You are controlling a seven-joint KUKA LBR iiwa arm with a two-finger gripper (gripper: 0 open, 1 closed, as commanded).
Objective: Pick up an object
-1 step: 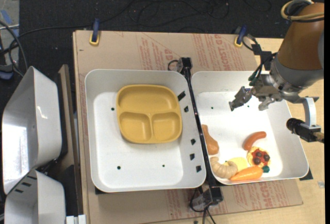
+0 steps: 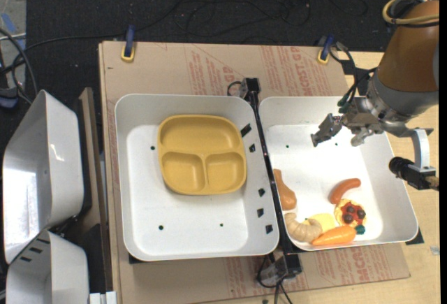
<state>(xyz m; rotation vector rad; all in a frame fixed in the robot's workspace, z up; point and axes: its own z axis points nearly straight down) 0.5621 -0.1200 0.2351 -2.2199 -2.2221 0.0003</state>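
Poised over the upper part of the right bin (image 2: 394,156), the gripper (image 2: 339,129) hangs on the grey arm with its orange band (image 2: 412,40) reaching in from the right; its two dark fingers look spread apart with nothing between them, and they seem to be above the white floor rather than on it. Judging by this, the step in hand is the approach: no object has been taken, and the pick is not yet begun. The candidates lie well apart from the gripper, gathered along the lower edge of the same bin: a tan, pear-like squash (image 2: 283,191) against the dividing wall, a pale knobbly ginger-like piece (image 2: 303,228), a yellow block (image 2: 323,220), an orange carrot (image 2: 334,236) lying flat at the rim, a red sausage (image 2: 345,189) curved and set slightly apart, and a small round pastry with dark berries (image 2: 350,213). They are small and smooth, and several touch one another. The next move probably calls for travelling down toward that cluster, choosing a piece with free space on both sides, the sausage seeming likeliest, and lowering with the fingers astride it. In the left bin (image 2: 140,226) rests a yellow divided plate (image 2: 202,154).
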